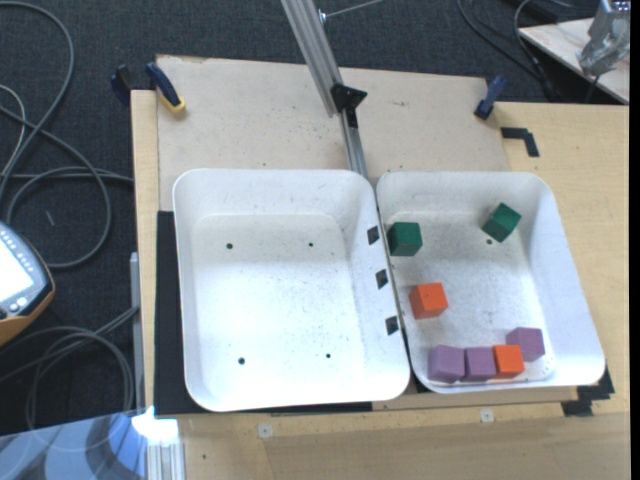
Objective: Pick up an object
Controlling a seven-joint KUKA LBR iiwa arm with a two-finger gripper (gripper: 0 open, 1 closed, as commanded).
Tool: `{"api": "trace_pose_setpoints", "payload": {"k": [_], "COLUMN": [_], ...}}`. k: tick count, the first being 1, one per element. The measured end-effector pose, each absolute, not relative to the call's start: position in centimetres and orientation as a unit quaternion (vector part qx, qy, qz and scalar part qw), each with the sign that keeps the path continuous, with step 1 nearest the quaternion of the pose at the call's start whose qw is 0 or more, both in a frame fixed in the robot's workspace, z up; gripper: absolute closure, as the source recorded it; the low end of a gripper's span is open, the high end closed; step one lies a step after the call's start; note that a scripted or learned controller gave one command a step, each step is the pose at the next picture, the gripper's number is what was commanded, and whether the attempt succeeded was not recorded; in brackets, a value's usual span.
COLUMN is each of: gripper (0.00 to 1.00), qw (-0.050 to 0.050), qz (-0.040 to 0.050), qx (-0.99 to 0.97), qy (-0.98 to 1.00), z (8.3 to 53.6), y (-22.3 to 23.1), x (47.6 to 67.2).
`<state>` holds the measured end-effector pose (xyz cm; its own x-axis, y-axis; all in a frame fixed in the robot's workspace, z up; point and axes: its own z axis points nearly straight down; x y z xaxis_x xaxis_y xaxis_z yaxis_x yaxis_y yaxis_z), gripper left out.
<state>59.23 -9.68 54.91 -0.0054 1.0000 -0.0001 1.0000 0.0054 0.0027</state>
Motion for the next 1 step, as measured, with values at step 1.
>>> {"api": "trace_pose_setpoints", "payload": {"k": [1], "gripper": [1.0], "qw": [-0.001], "qz": [0.0005], "qx": [0.704], "qy": [0.711], "z": [55.08], "y": [1.42], "x": [55.53]}}
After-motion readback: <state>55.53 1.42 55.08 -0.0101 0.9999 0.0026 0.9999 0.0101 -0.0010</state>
